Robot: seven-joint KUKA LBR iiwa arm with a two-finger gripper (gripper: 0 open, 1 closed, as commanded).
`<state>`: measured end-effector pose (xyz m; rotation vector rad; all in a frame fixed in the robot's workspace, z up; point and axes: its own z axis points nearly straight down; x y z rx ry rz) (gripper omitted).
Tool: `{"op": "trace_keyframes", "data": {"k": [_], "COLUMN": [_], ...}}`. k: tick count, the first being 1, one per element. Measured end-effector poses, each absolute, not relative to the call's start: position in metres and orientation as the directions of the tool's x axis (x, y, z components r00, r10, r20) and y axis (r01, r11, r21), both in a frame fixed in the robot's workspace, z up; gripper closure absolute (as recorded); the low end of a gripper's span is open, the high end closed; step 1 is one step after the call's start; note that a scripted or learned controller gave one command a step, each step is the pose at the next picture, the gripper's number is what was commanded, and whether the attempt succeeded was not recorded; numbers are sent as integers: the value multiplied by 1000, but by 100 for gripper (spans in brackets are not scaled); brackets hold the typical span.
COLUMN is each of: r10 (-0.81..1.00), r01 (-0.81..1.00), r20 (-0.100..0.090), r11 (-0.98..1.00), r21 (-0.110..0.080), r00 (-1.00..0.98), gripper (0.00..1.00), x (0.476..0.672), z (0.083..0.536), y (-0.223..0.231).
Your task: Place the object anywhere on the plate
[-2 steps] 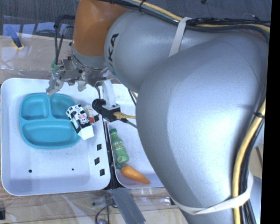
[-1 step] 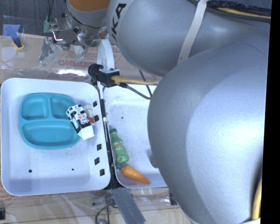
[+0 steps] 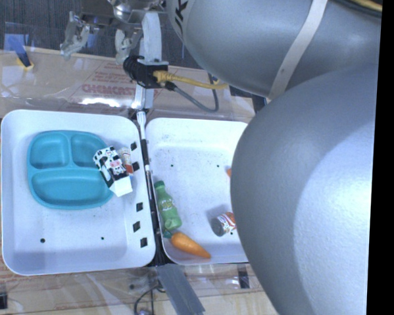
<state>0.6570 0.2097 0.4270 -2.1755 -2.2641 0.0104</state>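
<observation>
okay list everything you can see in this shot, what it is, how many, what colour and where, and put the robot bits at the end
bins: two, white, side by side on the bench
plate: one, blue, three compartments, in the left bin
carton: one, white with black cow patches, lying on the plate's right rim
bottle: one, green, right bin by the dividing wall
carrot: one, orange, near front of right bin
can: one, silver and red, right bin, partly behind the arm
orange item: one, barely visible at the arm's edge, cannot identify
arm: one, grey, covering the right side
gripper: one, metallic, above the bench behind the left bin
</observation>
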Motion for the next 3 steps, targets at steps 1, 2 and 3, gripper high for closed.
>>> {"op": "trace_keyframes", "data": {"k": [1, 2, 3], "r10": [999, 999, 999], "r01": [999, 999, 999], "r20": [-3, -3, -3], "r11": [41, 41, 41], "r21": [-7, -7, -7], "r00": [-41, -41, -41], "gripper": [0, 0, 0], "x": [657, 657, 657], "z": [427, 427, 427], "y": [210, 210, 210]}}
